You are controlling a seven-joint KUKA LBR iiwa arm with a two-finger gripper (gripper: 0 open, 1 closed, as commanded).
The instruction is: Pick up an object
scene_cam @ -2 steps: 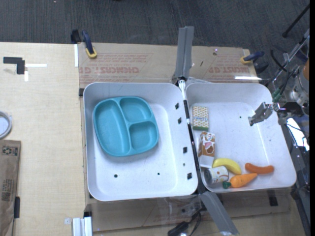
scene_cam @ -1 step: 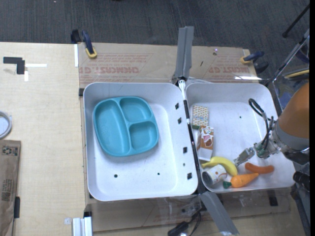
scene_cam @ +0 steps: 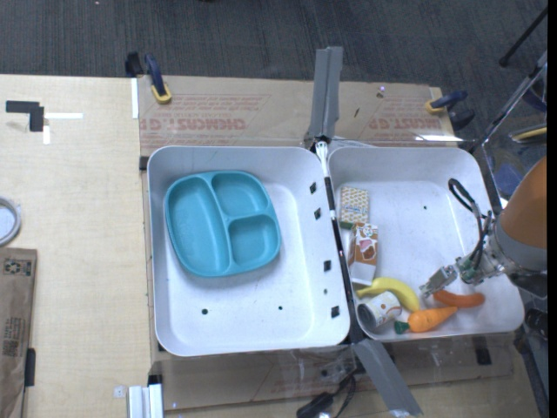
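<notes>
Gripper (scene_cam: 442, 278) is being held low in right bin (scene_cam: 418, 177), just above carrots (scene_cam: 439, 310); finger state cannot be told.

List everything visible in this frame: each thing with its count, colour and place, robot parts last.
Bins: 2, white, side by side on the bench.
Divided plate: 1, light blue, left bin.
Small cartons: 2, patterned, right bin along its left wall.
Banana: 1, yellow, right bin near the front.
Cup: 1, white, on its side below the banana.
Carrots: 2, orange, right bin front right.
Clamps: 2, blue and yellow, on the cardboard's far edge.
Tape roll: 1, pale, at the view's left edge.
Arm: 1, grey and orange, at the right.
Tool: 1, metallic, over the right bin above the carrots.
</notes>
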